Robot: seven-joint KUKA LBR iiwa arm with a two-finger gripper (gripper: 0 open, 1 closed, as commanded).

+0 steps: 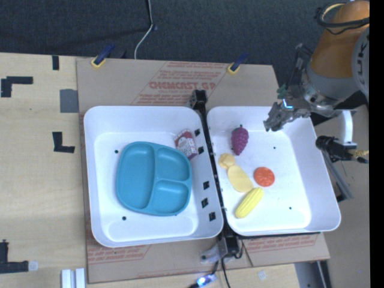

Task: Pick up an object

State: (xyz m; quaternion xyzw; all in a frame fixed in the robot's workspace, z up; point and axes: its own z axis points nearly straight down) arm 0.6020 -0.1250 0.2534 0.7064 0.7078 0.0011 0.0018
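Tan wood makes up the bench (pixel 36 179), marked with a few black tape pieces, and a brown cardboard sheet (pixel 174 83) with red lettering lies under two white bins; behind the bench hangs a dark blue cloth (pixel 180 11) with a thin white cable (pixel 146 23) running down it. The arm (pixel 339 47), grey with an orange band, comes in from the right. Its gripper (pixel 275 122) hangs above the upper right part of the right bin (pixel 312 185); nothing shows between its tips, and how far it is open cannot be told from this angle. In the right bin lie a purple grape bunch (pixel 239 140), a pale yellow piece (pixel 235 173), an orange-red round fruit (pixel 264 176) and a yellow corn cob (pixel 248 203), all to the left of and below the gripper and apart from it. The left bin (pixel 99 161) holds a blue divided plate (pixel 153 178) and, near its upper right edge, a small red and white packet (pixel 187 143).
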